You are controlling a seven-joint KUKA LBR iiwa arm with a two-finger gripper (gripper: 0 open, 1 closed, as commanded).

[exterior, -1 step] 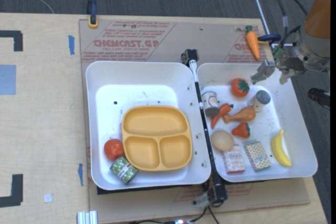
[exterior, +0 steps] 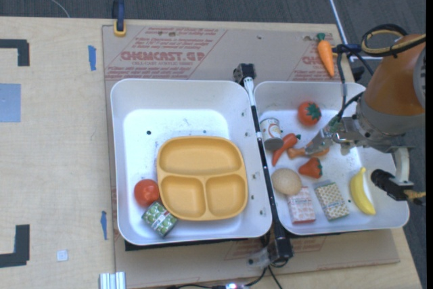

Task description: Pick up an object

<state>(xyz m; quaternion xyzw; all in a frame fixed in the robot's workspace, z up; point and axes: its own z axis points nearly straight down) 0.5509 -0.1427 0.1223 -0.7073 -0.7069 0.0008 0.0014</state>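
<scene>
One gripper [exterior: 323,143], grip state unclear | over carrot [exterior: 306,153] | carrot's long axis left-right

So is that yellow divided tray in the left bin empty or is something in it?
Empty. All three compartments of the tray show bare yellow; the tomato and green packet lie beside it.

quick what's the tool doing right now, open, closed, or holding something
Tool: low in the right bin, beside the small orange pieces; whether it is open, closed or holding anything cannot be told.
</scene>
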